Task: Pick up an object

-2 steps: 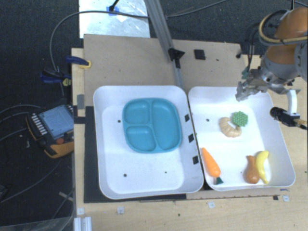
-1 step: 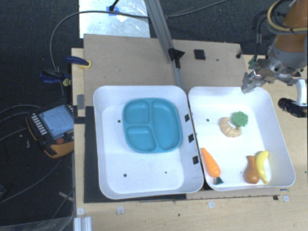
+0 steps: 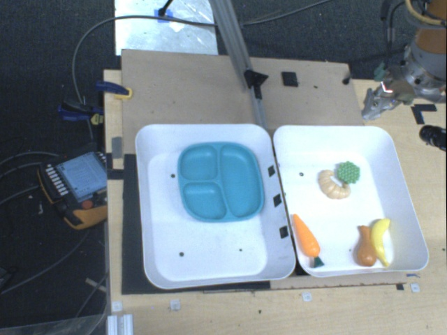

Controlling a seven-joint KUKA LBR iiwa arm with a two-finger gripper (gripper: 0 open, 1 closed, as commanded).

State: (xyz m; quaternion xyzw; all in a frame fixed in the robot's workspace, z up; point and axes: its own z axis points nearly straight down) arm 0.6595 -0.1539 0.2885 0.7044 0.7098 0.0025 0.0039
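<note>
Item: two white bins on a bench, viewed from above at a slant

Left bin (image 3: 157, 257): one blue divided plate (image 3: 221, 181), lying flat toward the far side

Right bin (image 3: 391, 152): five toy foods. A green broccoli piece (image 3: 347, 172) is found touching a beige curled pastry (image 3: 333, 185) near the middle. A carrot (image 3: 306, 237) lies against the near-left wall. A yellow banana (image 3: 381, 240) and a brown-orange piece (image 3: 364, 247) rest side by side at the near-right corner

Gripper (image 3: 376, 105): held outside the right bin, just beyond its far right corner, above the bench board. Nothing is seen between its fingers; how far they are parted cannot be told at this size

Step in hand: judged to be the approach; no object is yet grasped

Next move: the gripper is to be carried inward over the right bin, lined up above one piece and lowered. The carrot, lying apart from the others, is judged the cleanest target, though its place against the wall leaves little room on that side
</note>
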